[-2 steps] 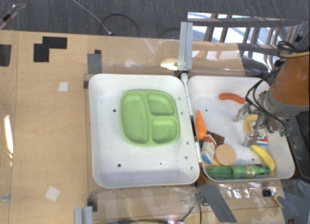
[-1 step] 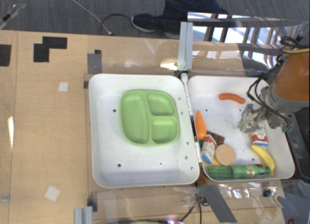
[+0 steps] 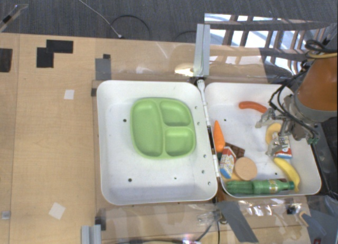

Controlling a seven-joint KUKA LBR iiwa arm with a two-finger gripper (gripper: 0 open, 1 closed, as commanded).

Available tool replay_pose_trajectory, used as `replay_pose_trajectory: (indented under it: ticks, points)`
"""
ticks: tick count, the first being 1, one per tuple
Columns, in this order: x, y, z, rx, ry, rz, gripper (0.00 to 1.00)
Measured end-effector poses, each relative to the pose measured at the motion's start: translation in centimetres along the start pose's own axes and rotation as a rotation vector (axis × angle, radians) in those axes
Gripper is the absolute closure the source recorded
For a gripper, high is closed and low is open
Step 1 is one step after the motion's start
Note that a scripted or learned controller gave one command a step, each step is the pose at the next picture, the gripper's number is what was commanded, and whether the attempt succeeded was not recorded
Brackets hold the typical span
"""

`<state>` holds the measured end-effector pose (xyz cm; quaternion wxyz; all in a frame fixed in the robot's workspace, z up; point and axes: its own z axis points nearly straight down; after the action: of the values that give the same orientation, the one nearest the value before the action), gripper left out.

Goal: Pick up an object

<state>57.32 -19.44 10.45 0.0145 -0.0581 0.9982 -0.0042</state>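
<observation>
My gripper (image 3: 275, 131) hangs low over the right side of the right bin (image 3: 232, 97), under the arm's orange band (image 3: 319, 87). A yellow banana-like piece (image 3: 272, 132) shows right at the gripper's tip, and whether it is held cannot be told. Just below it lies a red, white and blue packet (image 3: 283, 151), then a banana (image 3: 288, 172). An orange sausage (image 3: 252, 106) lies to the gripper's upper left. A carrot (image 3: 218, 136), a small can (image 3: 227, 163), a tan disc (image 3: 245, 169) and a green bottle (image 3: 259, 187) fill the bin's lower left.
The left bin (image 3: 113, 148) holds a green divided plate (image 3: 162, 127). A metal post (image 3: 202, 47) stands at the back between the bins. Bare wooden bench (image 3: 47, 148) stretches out to the left.
</observation>
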Motion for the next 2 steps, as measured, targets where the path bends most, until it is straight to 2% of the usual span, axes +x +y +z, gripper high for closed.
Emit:
replay_pose_trajectory:
  ticks: [1,2]
  points:
    - [1.4,-0.1,1.4,-0.006,0.015,0.071,0.00]
    - [0.8,-0.2,-0.1,0.000,-0.003,0.065,1.00]
